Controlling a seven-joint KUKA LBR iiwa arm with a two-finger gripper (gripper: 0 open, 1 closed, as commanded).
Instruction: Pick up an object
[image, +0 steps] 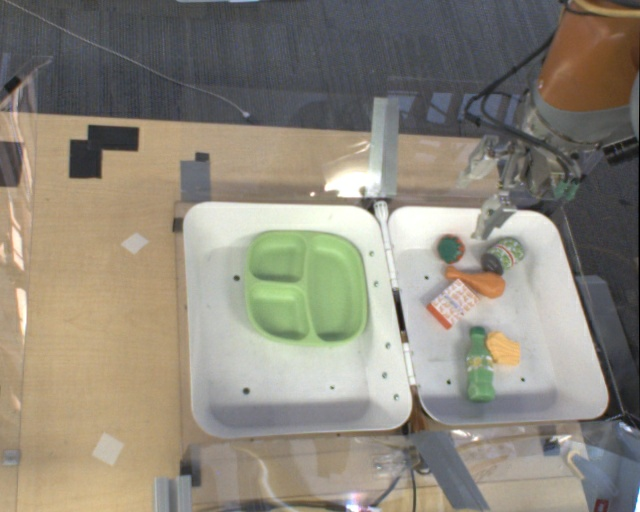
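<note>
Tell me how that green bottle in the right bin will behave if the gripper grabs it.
The bottle lies on its side, so a nudge would probably roll it. It looks like smooth toy plastic: likely light, stiff, a bit slippery. The yellow piece touching it may shift too.

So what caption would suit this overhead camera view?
Robot gripper hovers over toys in the right bin; green divided plate in the left.

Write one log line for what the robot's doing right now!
claw: above right bin, near can | holding: nothing seen | green tray: left bin

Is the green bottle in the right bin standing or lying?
Lying: the green bottle shows its full length along the bin floor.
</note>
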